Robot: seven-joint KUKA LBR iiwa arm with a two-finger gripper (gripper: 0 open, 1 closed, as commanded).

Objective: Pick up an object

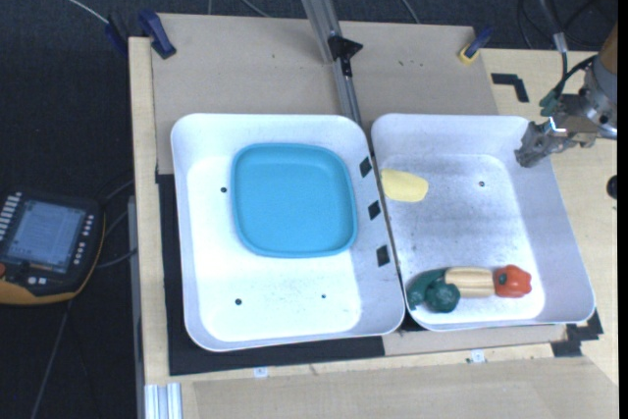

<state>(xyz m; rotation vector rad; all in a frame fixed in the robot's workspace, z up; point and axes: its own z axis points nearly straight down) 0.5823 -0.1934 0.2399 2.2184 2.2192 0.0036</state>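
Grey and small, the end effector (538, 148) hangs over the right bin's (549, 240) far right rim, nothing in its grip; whether it is released or clenched I cannot tell. A yellow piece (403, 185) lies by that bin's left wall, while green (434, 293), tan (469, 282) and red (511, 282) toys line its near edge. A blue plate (293, 199) sits in the left bin (201, 211).

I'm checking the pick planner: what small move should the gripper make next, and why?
Probably shift left over the right bin toward the yellow object. The gripper sits at the bin's upper right rim, apart from everything, and that object lies alone by the left wall.
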